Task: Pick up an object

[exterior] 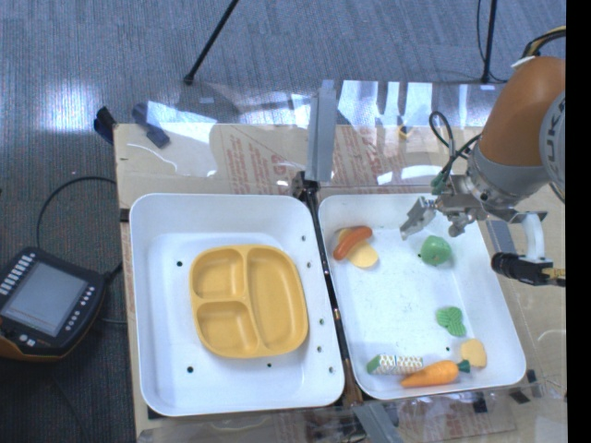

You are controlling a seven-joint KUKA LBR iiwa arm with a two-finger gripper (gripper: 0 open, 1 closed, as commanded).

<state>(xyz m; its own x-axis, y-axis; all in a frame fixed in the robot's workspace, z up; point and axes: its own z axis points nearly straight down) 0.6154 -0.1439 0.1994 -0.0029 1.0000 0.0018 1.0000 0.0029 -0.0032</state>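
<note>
The pick is judged to be not yet made: nothing is seen lifted, and every object lies on a bin floor. On the tabletop (166,169) two white bins are set side by side. The left bin (157,238) is occupied by a yellow divided plate (247,300), well apart from the arm. In the right bin (406,312) the toy foods are spread out: a red-orange sausage-like piece (352,240) touching a pale yellow slice (365,257) near the far left corner, a round green piece (436,250) at the far side, a small leafy green piece (451,319) nearer, and along the near edge a corn cob (397,365), a carrot (432,374) and a small yellow piece (474,353). The arm (522,127) is reached in from the right over the far side of the right bin, its orange band raised and its wrist tilted downwards. The tool (434,218) is held spread, its fingers parted with nothing between them, just above and beside the round green piece, which is judged the likeliest target. The descent, the closing and the lift are all left to be done.
</note>
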